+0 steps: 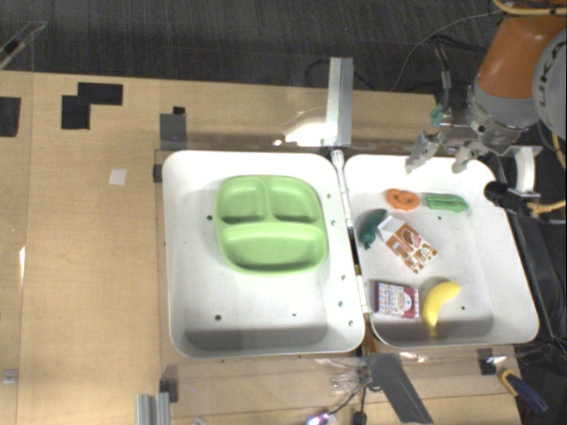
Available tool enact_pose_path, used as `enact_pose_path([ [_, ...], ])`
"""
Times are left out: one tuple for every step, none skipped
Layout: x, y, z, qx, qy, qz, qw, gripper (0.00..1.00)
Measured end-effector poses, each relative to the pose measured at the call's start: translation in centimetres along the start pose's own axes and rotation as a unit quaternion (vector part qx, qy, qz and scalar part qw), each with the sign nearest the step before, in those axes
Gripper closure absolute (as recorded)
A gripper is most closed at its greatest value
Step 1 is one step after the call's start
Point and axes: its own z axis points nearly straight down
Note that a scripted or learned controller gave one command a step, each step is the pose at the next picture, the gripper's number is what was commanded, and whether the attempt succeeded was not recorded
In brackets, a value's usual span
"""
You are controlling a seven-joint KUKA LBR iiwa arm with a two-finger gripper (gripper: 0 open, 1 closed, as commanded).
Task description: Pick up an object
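Currently my claw [440,156] hangs open, holding nothing, over the right bin's [514,264] far edge. Orange disc [402,199] and green piece [446,203] lie near that edge; banana [438,302] near front edge.

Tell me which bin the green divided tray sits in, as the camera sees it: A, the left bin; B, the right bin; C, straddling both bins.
A: the green divided tray lies wholly inside the left bin, while the banana and other small items are in the right bin.
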Motion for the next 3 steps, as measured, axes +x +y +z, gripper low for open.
enact_pose_path([
  [0.3,-2.2,11.0,0.000,0.000,-0.025,0.9997,0.00],
  [1.7,-7.1,12.5,-0.006,-0.001,-0.047,0.9989,0.00],
  [-0.5,-14.6,12.2,-0.001,0.000,-0.059,0.9983,0.00],
])
